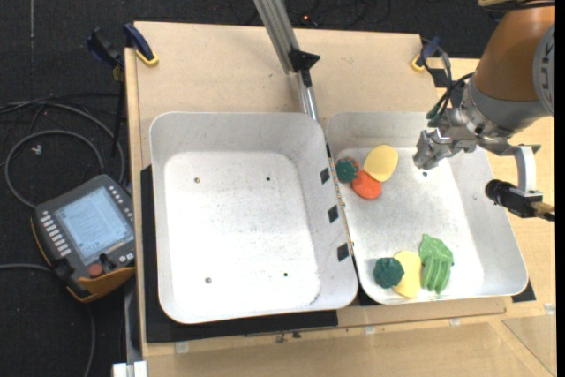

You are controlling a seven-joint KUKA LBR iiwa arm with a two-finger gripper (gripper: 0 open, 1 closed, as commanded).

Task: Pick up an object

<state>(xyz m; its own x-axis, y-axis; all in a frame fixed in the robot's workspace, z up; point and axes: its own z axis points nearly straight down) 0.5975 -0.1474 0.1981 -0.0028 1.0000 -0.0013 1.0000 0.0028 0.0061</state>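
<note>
Centrally in right bin [481, 225]: yellow piece [381, 162] touching orange piece [367, 186], small dark green piece [345, 169] just left. Lower down: green toy [435, 261], yellow lump [407, 273], dark green ball [387, 271] clustered. Gripper [427, 152] right of yellow piece, apart; finger state cannot tell. Left bin [177, 137] alongside.

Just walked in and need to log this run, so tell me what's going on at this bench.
A grey and orange robot arm reaches in from the right, with its claw poised over the right-hand bin and nothing seen in its grip. Just left of the claw lie a yellow piece, an orange piece and a small dark green one. Near the bin's front edge sit a dark green lump, a second yellow piece and a light green toy. No pick has been made yet.
</note>
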